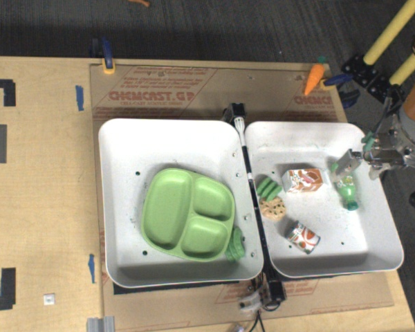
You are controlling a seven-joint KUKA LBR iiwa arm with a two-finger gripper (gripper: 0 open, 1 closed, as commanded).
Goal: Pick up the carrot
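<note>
The carrot [314, 78], orange with a green top, lies on the cardboard sheet just behind the right bin's far rim, outside both bins. My gripper [360, 163] hangs over the right side of the right bin [384, 244], well in front of the carrot and to its right. Directly beneath the gripper lies a small green bottle [348, 194]. Nothing orange is at the gripper.
The right bin also holds two small orange-and-white cartons [303, 180] [303, 236], a cookie [272, 207] and a green striped piece [267, 187]. A green divided plate [188, 214] lies in the left bin [117, 185]. Yellow poles [394, 26] stand at the back right.
</note>
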